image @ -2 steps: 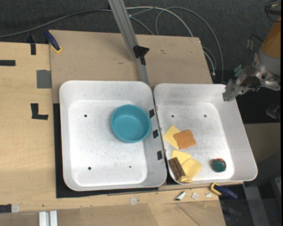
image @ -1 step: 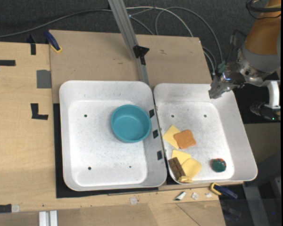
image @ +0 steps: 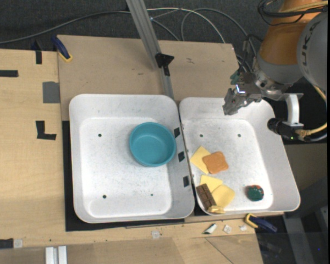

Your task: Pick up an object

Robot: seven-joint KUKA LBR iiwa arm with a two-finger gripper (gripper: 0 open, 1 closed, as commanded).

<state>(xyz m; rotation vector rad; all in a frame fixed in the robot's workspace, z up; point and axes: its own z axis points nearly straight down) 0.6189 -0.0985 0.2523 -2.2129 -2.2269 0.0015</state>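
Note:
My gripper (image: 232,104) hangs over the far edge of the right bin (image: 275,147), well above the objects. Nothing shows between its dark fingers. In the right bin lie a yellow slice (image: 198,159) with an orange-brown square piece (image: 215,162) on it, another yellow piece (image: 220,190) nearer the front, a brown bar (image: 204,196) at the front left corner, and a small dark green and red round thing (image: 255,192) at the front right. A blue bowl (image: 152,143) sits upright in the left bin (image: 93,164).
A grey metal pole (image: 148,34) slants across the back, ending near the gap between the bins. Cables run along the dark back wall. Small clips lie on the bench in front of the right bin (image: 252,220).

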